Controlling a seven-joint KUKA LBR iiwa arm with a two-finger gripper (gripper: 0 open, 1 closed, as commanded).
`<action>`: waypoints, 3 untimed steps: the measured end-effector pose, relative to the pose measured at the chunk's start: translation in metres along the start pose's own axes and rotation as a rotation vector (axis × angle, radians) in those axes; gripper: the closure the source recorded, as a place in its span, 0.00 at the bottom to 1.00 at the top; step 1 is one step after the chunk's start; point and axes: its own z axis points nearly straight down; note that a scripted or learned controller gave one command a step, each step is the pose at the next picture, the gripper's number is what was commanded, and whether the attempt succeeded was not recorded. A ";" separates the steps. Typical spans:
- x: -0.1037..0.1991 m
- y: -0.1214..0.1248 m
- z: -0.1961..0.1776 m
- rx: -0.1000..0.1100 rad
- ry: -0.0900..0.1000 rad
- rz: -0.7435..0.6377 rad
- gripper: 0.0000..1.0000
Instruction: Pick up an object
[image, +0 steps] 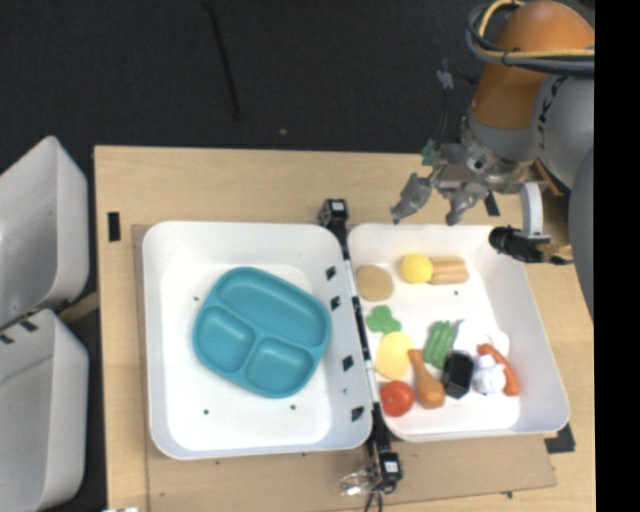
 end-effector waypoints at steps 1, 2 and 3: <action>0.000 0.002 -0.006 -0.010 0.000 -0.002 0.00; 0.004 0.008 0.041 -0.007 -0.003 -0.005 0.00; 0.002 0.010 0.105 -0.005 -0.003 -0.002 0.00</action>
